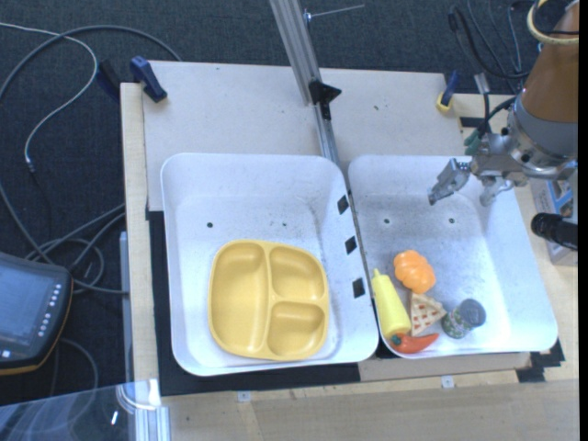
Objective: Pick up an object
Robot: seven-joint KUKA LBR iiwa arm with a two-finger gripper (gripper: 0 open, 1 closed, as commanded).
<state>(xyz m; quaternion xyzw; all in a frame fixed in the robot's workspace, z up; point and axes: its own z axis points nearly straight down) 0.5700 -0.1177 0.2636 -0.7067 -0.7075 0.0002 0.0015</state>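
Currently the tool [467, 185] hangs over the right bin's [514, 246] far end, fingers spread apart with nothing between them. Candidate objects cluster at that bin's near corner: orange fruit [414, 268], yellow bottle [390, 305], pizza slice [426, 315], grey round piece [467, 315]. Left bin [248, 182] holds a yellow divided plate [269, 299].

Glossy yellow plastic tray [269, 299]; matt white bins [248, 184].

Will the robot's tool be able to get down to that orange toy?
Probably yes. The tool hangs over the right bin, and the orange toy lies uncovered there with nothing above it.
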